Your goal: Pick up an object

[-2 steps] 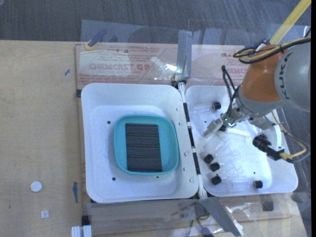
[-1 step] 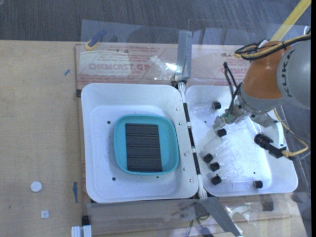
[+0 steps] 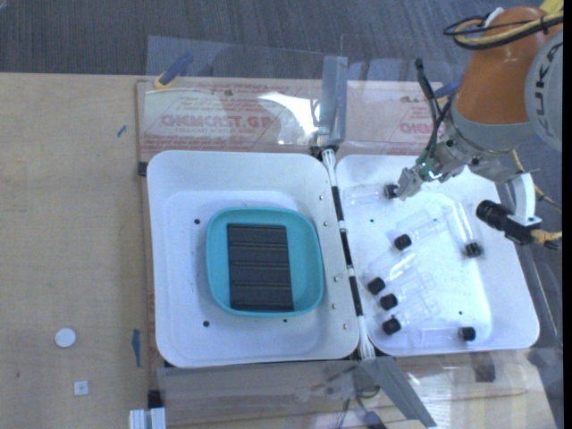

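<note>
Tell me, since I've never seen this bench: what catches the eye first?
The teal tray with a dark ribbed block sits in the left bin. In the right bin, clear vials with black caps lie scattered. The arm's orange band looms at upper right, its pincer low over that bin's far edge.

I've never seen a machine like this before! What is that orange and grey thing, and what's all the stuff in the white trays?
That is a robot arm, seen from a camera above the bench. It reaches in from the right. Its tool, the part meant for grabbing, hangs over the right bin. I cannot tell if it holds anything. In that bin lie clear little tubes with black caps. The left bin holds a blue dish with a dark ridged block in it.
</note>
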